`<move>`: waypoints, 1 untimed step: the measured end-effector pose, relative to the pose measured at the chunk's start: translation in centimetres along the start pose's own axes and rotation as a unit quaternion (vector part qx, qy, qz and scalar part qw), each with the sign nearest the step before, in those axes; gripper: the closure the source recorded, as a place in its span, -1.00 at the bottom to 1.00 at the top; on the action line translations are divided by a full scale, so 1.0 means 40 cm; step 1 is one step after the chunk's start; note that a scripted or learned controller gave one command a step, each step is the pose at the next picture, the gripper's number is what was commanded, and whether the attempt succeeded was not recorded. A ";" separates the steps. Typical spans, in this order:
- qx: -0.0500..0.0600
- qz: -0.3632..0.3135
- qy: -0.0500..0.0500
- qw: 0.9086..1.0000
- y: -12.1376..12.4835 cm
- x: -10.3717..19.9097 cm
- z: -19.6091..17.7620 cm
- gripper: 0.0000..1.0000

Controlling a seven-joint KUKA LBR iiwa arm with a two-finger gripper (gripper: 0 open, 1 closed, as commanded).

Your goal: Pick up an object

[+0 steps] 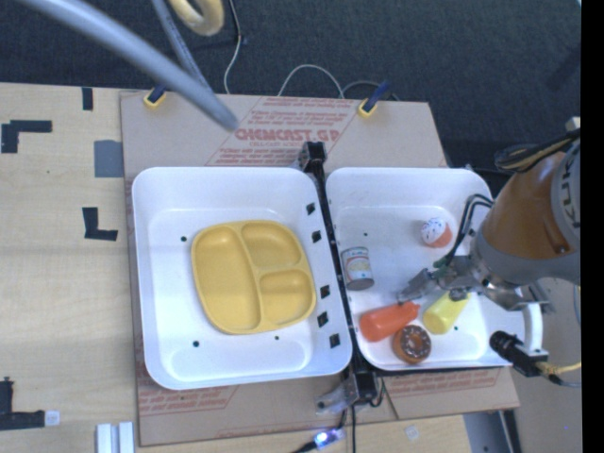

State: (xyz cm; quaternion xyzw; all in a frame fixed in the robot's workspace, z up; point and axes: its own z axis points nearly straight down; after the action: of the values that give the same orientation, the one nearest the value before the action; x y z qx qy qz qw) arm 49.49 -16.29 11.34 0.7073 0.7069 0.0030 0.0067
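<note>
The task looked hardly begun: no object was lifted, and every object lay on the floor of its bin. The gripper (436, 286) was low inside the right bin (396, 182), its dark fingers reaching toward the left, just above the yellow object (442, 313). I could not tell how far the fingers were apart, and nothing was visible between them, so I would not say it had hold of anything. The nearest candidates for picking were this yellow object and the orange carrot-like toy (387, 321) just beside it. A brown doughnut-shaped toy (412, 344) lay touching or almost touching both, so the three made a tight group, which in my judgement could make a clean grasp difficult. A small tin can (358, 267) and a white and orange ball (434, 232) lay more apart. In the left bin (160, 347) there was a yellow divided plate (253, 276).
</note>
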 end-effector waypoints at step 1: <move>-0.001 -0.002 0.000 1.000 0.002 0.004 -0.027 1.00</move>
State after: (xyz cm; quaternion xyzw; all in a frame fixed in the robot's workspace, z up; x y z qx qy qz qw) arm 49.57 -16.10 12.43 0.7057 0.7084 0.0037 0.0067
